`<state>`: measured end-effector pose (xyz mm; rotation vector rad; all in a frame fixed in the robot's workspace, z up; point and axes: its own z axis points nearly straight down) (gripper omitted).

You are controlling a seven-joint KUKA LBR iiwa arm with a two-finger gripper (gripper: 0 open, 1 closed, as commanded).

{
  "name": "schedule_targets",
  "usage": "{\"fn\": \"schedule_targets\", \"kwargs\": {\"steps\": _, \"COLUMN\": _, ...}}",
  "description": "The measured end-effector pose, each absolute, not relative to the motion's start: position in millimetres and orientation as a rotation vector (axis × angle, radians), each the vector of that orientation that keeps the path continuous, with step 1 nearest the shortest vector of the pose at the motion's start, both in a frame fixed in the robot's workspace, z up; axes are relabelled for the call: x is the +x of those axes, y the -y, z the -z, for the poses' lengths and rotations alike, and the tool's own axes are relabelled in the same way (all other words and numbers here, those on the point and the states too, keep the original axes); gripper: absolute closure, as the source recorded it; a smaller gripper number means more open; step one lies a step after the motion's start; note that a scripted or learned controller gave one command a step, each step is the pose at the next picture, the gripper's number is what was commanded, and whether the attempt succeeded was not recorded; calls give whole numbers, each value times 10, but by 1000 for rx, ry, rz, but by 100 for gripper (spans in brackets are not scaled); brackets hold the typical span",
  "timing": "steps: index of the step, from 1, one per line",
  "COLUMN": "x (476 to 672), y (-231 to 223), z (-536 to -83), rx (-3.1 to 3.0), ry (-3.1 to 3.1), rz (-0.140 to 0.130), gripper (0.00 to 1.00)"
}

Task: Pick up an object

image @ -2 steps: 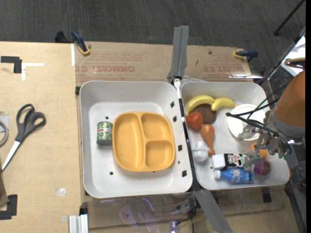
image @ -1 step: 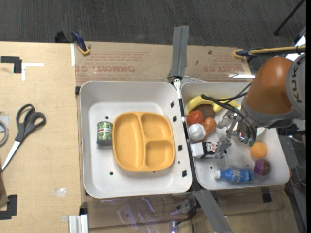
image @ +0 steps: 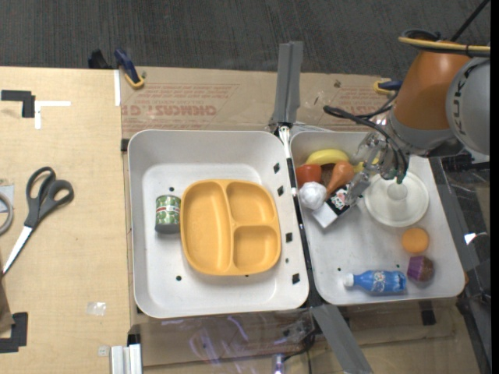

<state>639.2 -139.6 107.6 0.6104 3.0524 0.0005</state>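
Note:
My gripper hangs low over the back middle of the right bin, reaching in from the upper right. Just under and left of it lie a black and white box, an orange carrot-shaped piece, a white ball, a red item and a yellow banana. A white round dish sits right beside the gripper. Nearer the front are an orange ball, a purple object and a blue bottle lying on its side. Nothing is visibly held.
The left bin holds a yellow divided plate and a small green can. Scissors lie on the wooden bench at the far left. A grey divider post stands between the bins at the back.

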Motion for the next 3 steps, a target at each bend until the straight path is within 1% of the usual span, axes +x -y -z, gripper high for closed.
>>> {"fn": "schedule_targets", "kwargs": {"steps": 1, "x": 6536, "y": 1095, "z": -1064, "rx": 883, "ry": -2983, "rz": -6, "gripper": 0}}
{"fn": "schedule_targets", "kwargs": {"steps": 2, "x": 6367, "y": 1029, "z": -943, "rx": 1304, "ry": -2849, "rz": 12, "gripper": 0}}
{"fn": "schedule_targets", "kwargs": {"steps": 3, "x": 5336, "y": 1087, "z": -917, "rx": 1374, "ry": -2825, "rz": 1, "gripper": 0}}
